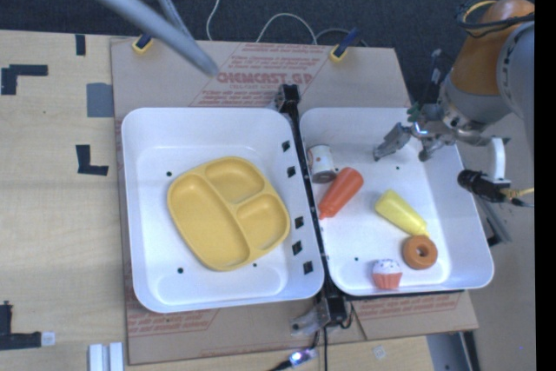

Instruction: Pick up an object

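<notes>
My gripper (pixel 407 142) sits over the far right corner of the right bin (pixel 452 213), fingers spread, with nothing between them. One finger (pixel 388 143) points down-left toward the bin floor; the other sits just to its right. The arm (pixel 486 65) comes in over the bin's right wall, its orange band showing above the wrist.

In the right bin I count five things. A small white cup (pixel 321 162) lies on its side against the left wall, near the far end. Just beside it, an orange carrot (pixel 340 192) lies slantwise, its thick end toward the left wall. A yellow piece (pixel 400 212) lies near the middle of the bin, tilted, and its lower end is just beside a brown donut (pixel 420 253) toward the near right corner. A cupcake (pixel 387 274), white top and pink base, stands by the near wall, just left of the donut. All five are well apart from the gripper; the yellow piece is nearest.

The left bin (pixel 143 213) carries a yellow divided plate (pixel 228 211) at its middle, three compartments, lying flat.

Both bins rest on a cardboard sheet (pixel 261 74) on the bench (pixel 52 187).
</notes>
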`<state>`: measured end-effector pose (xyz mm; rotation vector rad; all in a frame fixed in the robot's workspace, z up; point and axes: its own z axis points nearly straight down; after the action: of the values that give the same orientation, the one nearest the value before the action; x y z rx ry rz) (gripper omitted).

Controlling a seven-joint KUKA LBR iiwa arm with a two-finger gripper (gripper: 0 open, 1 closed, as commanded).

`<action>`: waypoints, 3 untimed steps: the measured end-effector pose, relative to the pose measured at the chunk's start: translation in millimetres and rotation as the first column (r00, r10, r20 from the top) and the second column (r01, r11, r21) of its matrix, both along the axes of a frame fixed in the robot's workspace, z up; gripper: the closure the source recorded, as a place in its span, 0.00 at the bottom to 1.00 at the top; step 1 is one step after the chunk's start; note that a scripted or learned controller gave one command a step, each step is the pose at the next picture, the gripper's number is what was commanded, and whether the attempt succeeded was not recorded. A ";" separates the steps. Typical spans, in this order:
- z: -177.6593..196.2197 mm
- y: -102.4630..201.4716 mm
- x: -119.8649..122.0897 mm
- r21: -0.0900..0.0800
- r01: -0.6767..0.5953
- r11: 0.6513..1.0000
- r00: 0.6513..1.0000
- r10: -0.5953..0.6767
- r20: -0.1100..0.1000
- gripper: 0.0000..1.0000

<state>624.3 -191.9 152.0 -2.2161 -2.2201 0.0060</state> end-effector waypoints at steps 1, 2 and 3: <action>-58.9 1.0 -11.2 0.000 0.001 1.000 1.000 -0.001 -0.002 0.00; -66.7 1.5 -10.7 -0.003 0.000 1.000 1.000 0.000 0.006 0.00; -55.3 1.3 -9.7 -0.005 -0.002 1.000 1.000 0.002 0.009 1.00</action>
<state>614.6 -190.6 96.6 -2.2213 -2.2289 0.0017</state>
